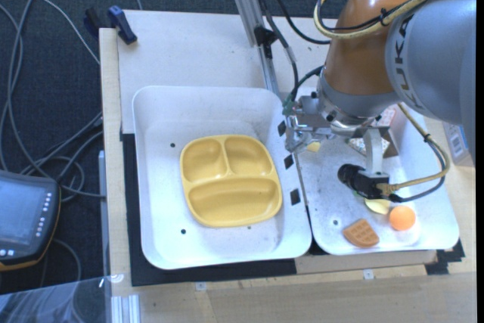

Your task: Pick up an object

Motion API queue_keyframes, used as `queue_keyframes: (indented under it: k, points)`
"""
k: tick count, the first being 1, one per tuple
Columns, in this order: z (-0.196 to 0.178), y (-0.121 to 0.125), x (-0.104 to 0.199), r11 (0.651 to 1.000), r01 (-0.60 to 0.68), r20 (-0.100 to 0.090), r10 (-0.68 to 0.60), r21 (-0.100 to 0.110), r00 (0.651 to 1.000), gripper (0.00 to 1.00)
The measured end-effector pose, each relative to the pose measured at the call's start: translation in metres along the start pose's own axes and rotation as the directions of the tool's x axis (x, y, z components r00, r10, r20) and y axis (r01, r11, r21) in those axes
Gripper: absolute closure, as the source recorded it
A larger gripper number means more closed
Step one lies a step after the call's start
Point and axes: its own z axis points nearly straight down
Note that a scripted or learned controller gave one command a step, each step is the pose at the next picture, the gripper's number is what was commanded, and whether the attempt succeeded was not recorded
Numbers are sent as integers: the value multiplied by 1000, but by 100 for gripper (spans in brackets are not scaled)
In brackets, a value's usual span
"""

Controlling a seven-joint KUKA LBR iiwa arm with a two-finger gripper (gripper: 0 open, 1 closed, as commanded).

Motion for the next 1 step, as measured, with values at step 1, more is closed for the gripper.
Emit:
queue_keyframes:
  k: [1]
  points:
    - [10,-12,50,1000,0,0,0,0,1000,100]
